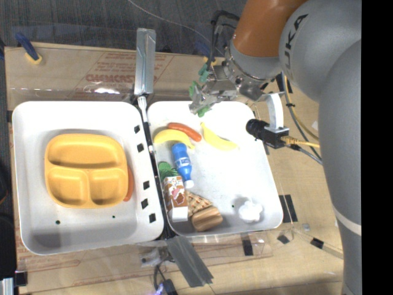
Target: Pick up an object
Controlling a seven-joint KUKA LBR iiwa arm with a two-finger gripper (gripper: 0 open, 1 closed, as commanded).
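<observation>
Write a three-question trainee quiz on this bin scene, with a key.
1. True or false: the yellow divided tray lies in the right bin.
2. Which object lies nearest the gripper? A) white ball B) banana C) blue bottle
3. Fill in: the red sausage lies in the ___ bin.

Key: 1 false; 2 B; 3 right.

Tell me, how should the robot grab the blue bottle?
Probably around the middle of the blue bottle, from straight above. It lies flat, white cap toward the near end, so the fingers should close across its narrow width, though the green thing crowds its left side.
</observation>
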